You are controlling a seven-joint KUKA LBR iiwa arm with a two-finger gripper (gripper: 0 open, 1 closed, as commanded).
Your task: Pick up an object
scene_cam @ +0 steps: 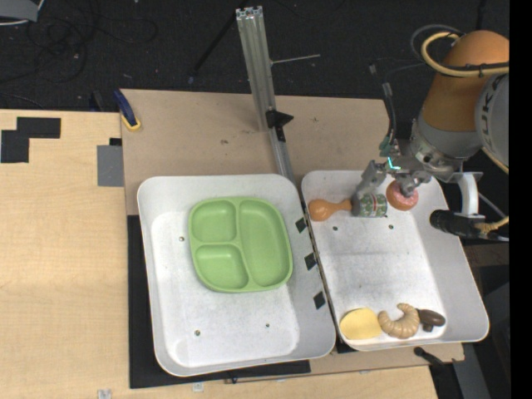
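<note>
Near the right bin's (465, 281) far edge: gripper (371, 196) hanging low by the far wall, opening impossible to tell. Just to its left, orange gourd (326, 209) lying with stem toward it; pink donut (402, 196) sitting just right. Nearer rim: yellow lump (360, 324), croissant (402, 321), well apart.

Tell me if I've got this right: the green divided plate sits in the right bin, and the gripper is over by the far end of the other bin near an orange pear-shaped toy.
Not quite. The camera view shows the green divided plate in the left bin, not the right. The gripper is at the far end of the right bin, near the orange pear-shaped toy.
</note>
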